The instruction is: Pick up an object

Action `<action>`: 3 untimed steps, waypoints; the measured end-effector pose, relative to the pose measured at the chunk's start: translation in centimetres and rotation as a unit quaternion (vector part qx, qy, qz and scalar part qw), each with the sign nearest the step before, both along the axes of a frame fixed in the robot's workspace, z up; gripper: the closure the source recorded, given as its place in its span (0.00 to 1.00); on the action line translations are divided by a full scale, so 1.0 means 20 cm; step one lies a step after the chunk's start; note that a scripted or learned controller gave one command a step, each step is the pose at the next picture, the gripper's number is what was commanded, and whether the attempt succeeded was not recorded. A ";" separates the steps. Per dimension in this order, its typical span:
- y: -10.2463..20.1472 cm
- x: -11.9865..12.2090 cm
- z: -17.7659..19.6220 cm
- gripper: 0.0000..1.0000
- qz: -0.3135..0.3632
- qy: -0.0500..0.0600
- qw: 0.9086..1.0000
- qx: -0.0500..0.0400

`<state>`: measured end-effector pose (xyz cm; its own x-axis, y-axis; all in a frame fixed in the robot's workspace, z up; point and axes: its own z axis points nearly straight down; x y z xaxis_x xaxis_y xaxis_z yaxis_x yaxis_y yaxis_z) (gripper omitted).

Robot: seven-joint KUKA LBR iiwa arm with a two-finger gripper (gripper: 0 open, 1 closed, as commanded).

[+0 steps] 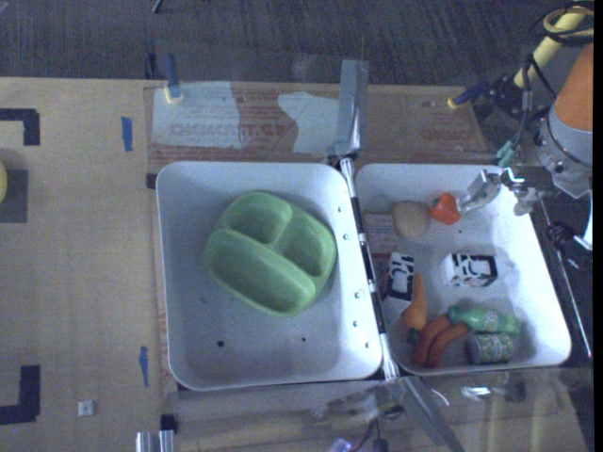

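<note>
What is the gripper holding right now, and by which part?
It cannot be told. The gripper is right beside the small orange object, but no grip on it is visible.

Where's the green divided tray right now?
The green divided tray lies in the left white bin, roughly at its middle, tilted diagonally, across the divider from the right bin that holds the toy food.

dark carpeted floor (pixel 283 17) sits beyond the gripper (pixel 471 199), tan wooden bench (pixel 75 281) stretching off past it
</note>
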<state>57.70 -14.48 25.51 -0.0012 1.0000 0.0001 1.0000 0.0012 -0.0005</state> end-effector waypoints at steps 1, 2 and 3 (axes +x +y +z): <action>-0.07 0.12 -0.59 0.00 -0.029 0.000 1.000 0.000; -0.17 -0.16 -0.84 0.00 -0.003 -0.002 1.000 -0.001; -0.17 -0.15 -0.79 1.00 -0.003 -0.005 1.000 -0.001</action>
